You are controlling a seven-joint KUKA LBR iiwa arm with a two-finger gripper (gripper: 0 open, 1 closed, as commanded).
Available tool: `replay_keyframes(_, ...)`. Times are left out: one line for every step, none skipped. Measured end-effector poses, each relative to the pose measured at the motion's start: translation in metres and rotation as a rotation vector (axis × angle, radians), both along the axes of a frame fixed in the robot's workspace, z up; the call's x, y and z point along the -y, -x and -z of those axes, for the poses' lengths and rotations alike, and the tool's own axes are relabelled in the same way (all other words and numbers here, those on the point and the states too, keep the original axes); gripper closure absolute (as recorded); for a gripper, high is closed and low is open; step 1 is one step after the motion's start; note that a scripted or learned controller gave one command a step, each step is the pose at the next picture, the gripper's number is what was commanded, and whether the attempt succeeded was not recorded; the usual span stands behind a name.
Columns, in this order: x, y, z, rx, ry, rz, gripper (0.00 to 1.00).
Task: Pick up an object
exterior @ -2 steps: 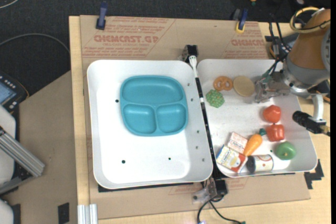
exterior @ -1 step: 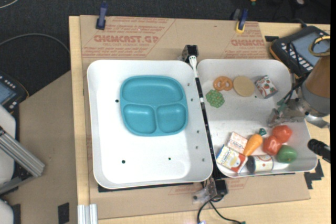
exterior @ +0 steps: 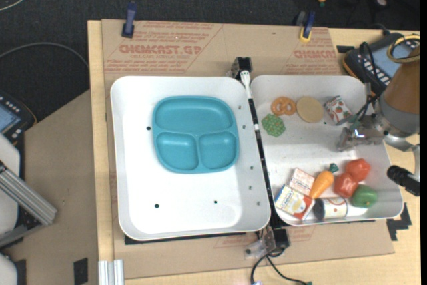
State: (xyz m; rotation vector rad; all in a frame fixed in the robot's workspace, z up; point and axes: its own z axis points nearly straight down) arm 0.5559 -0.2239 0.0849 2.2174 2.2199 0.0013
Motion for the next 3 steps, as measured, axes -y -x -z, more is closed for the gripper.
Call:
replay_keyframes(0.000,0.000,-0.011,0.003,0.001,0.002,1.00)
replay_keyframes(0.001,-0.001,-0.021,0.006,0.002,0.002,1.00)
replay_keyframes(-0.056,-0.010,-0.142,0.009,0.000,-0.005,1.00)
